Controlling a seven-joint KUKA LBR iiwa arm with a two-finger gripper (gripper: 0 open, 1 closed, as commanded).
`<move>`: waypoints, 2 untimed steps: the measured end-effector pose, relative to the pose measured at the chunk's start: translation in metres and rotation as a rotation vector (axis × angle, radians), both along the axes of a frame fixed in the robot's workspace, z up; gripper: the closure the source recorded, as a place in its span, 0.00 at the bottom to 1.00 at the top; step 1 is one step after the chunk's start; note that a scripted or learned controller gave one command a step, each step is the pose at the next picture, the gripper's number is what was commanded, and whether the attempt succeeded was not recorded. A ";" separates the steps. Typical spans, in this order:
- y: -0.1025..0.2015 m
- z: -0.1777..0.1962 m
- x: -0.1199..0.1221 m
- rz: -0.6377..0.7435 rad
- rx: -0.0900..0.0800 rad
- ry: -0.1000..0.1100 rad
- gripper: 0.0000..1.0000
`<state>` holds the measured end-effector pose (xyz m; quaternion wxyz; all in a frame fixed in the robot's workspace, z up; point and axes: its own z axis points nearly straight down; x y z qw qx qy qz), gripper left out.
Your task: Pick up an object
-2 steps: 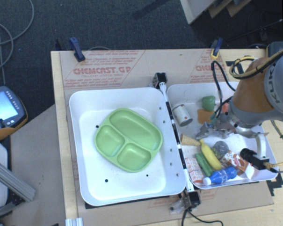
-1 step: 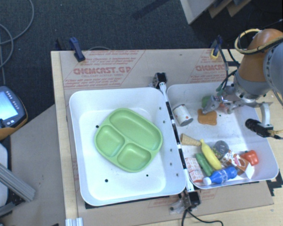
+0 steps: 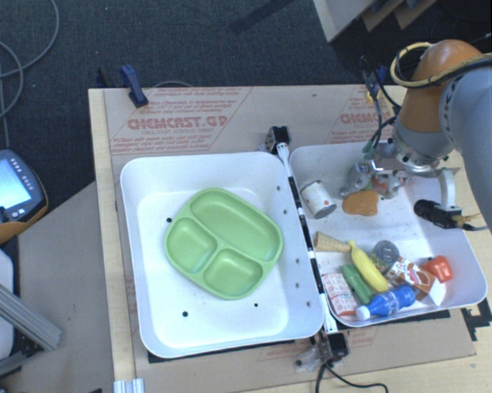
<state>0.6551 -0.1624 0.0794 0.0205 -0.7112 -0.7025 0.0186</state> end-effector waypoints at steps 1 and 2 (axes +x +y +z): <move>0.001 0.013 0.005 0.007 -0.005 -0.028 1.00; 0.103 0.112 -0.011 0.022 0.000 -0.063 1.00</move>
